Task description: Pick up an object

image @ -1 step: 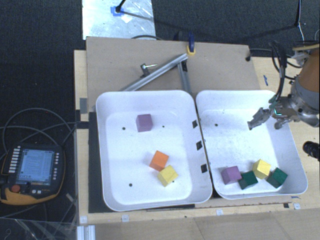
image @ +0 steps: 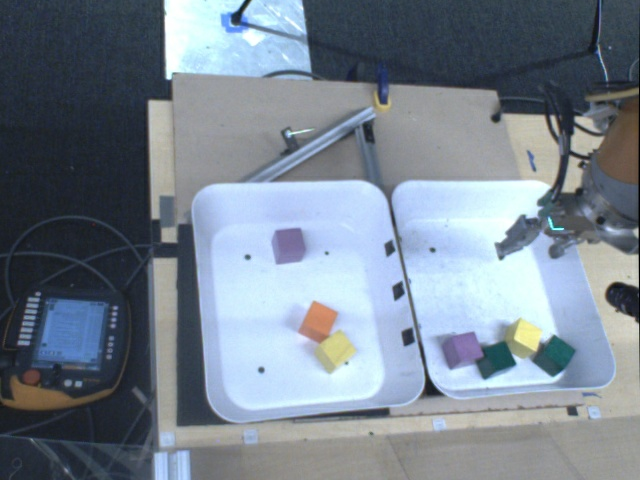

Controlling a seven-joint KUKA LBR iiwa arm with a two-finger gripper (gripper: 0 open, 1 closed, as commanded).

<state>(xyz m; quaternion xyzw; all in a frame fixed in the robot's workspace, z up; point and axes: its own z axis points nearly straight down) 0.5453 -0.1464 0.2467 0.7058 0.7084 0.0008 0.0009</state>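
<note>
Arm comes in from the right, gripper (image: pixel 537 238) hanging over the far-right part of the right bin (image: pixel 440 203), fingers spread apart, nothing between them. No block under it; bare bin floor there. Right bin holds four blocks, all bunched along the near wall: purple block (image: pixel 462 348) leftmost, dark green block (image: pixel 495 359) just beside it on the right, yellow block (image: pixel 523 336) slightly farther back, second green block (image: pixel 554 354) at the right end, close to the near-right corner. The yellow one sits between the two greens, touching or nearly so, can't tell which. Tight cluster, neighbours crowd each block's sides. All four are well apart from the gripper, nearer the camera. Left bin (image: pixel 215 208) holds three: a purple cube (image: pixel 288 245) alone toward the far side with free space all round, an orange cube (image: pixel 318 320) nearer, and a yellow cube (image: pixel 336 351) touching the orange one at its near-right corner. The bins sit side by side, inner walls meeting, small dark clips (image: pixel 398 290) along the seam. Both rest on the desk (image: pixel 440 118). Behind the bins a metal rod (image: pixel 310 146) lies at a slant on the brown board, with a yellow-and-blue clamp (image: pixel 381 90) at its far end. Teach pendant (image: pixel 66 345) on the floor at far left, cable looped around it. Foil-like sheet (image: pixel 235 23) on the dark carpet at the far side.
</note>
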